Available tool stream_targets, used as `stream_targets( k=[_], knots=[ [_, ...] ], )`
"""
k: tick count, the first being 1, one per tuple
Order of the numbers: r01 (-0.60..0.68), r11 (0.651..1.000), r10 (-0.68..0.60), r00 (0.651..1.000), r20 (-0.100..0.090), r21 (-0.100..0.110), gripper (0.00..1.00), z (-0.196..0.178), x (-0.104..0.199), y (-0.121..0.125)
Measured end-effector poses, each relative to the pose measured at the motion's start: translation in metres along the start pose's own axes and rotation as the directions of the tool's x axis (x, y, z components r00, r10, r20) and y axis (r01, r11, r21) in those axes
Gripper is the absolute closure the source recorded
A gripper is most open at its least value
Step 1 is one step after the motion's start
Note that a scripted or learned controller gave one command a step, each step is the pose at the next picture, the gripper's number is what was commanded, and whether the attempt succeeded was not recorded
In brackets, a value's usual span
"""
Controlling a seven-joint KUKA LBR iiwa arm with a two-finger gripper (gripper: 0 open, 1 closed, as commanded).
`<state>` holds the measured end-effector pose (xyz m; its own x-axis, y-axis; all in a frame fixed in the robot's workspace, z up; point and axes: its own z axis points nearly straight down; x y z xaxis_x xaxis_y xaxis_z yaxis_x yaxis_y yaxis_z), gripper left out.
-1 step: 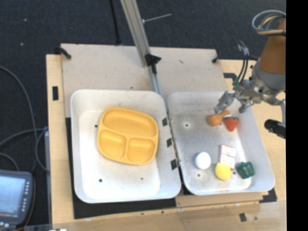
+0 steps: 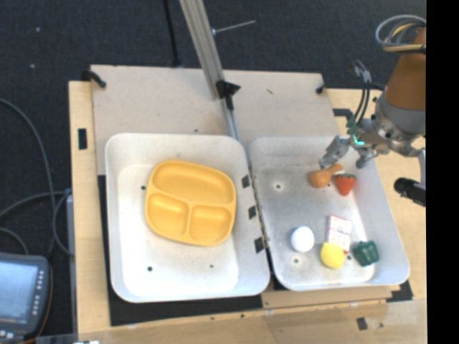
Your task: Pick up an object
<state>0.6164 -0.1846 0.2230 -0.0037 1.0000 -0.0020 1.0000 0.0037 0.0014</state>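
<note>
The arm comes in from three o'clock and the end effector (image 2: pixel 347 151) hangs over the upper part of the right bin (image 2: pixel 287 163), its two fingers spread, one slanting toward nine o'clock and one toward four. Nothing sits between them. Just below, at about six o'clock from the fingers, lie an orange pear-shaped piece (image 2: pixel 323 175) and a red strawberry (image 2: pixel 346 184), close enough that they may be touching, though the view is too coarse to be sure. This looks like the approach step: lined up, not yet down on anything. Next it needs to drop straight onto one of that pair and close cleanly without nudging the neighbour away. Further toward six o'clock in the same bin wait a white ball (image 2: pixel 302 239), a yellow lemon (image 2: pixel 332 255), a small card packet (image 2: pixel 338 230) and a green pepper (image 2: pixel 366 252). Over at nine o'clock, the left bin (image 2: pixel 122 192) carries a yellow divided plate (image 2: pixel 191 201).
</note>
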Motion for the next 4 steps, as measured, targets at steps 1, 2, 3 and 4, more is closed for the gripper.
stream_targets(
  k=[1,2,3,4],
  knots=[
    [-0.004,1.0,0.004,1.0,0.0,0.003,0.0,0.045,-0.006,0.005],
    [-0.004,1.0,0.004,1.0,-0.001,0.005,0.0,0.09,-0.001,0.001],
    [-0.007,1.0,0.007,1.0,0.0,0.004,0.0,0.124,-0.002,0.0],
    [-0.009,1.0,0.009,1.0,0.001,-0.002,1.0,0.11,-0.003,0.002]
  ],
)
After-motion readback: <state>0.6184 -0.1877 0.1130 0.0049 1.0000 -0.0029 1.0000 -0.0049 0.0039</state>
